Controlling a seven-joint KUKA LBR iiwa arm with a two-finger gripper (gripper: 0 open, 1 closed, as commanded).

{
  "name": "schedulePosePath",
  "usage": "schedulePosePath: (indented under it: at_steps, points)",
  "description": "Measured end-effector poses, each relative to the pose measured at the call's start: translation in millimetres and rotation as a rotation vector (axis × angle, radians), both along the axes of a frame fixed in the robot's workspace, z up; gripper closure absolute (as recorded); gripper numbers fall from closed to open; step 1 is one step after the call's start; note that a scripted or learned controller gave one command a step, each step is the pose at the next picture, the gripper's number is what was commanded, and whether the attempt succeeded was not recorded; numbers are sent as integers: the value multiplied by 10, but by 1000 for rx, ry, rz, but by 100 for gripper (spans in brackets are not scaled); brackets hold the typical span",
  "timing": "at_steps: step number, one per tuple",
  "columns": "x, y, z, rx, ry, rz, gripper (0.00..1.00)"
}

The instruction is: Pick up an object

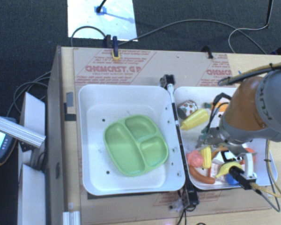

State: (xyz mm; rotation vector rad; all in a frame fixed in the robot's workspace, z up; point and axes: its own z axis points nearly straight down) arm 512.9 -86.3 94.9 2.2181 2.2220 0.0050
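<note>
The right bin (pixel 181 93) holds several toy foods. A brown and white round piece (pixel 188 108) lies at its far left, with a yellow oblong piece (pixel 195 120) just below it. Nearer the front lie a pink piece (pixel 195 158), a small yellow corn cob (pixel 206 156), a red sausage (pixel 201 176) and a yellow banana (pixel 226 168). My gripper (pixel 207 141) hangs low over the middle of this bin, right above the corn cob and pink piece. The arm's grey and orange wrist (pixel 246 114) hides the bin's right half.
The left bin (pixel 91 125) carries a green divided plate (pixel 136 144) near its centre. A black rod (pixel 174 108) runs along the wall between the two bins. Cables trail across the cardboard bench top (pixel 131 67) behind the bins.
</note>
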Motion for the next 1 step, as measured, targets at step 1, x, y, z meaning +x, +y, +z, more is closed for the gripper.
schedulePosePath:
  at_steps: [1]
  points:
    - [514, 668, 901, 0, 0, 2, 100]
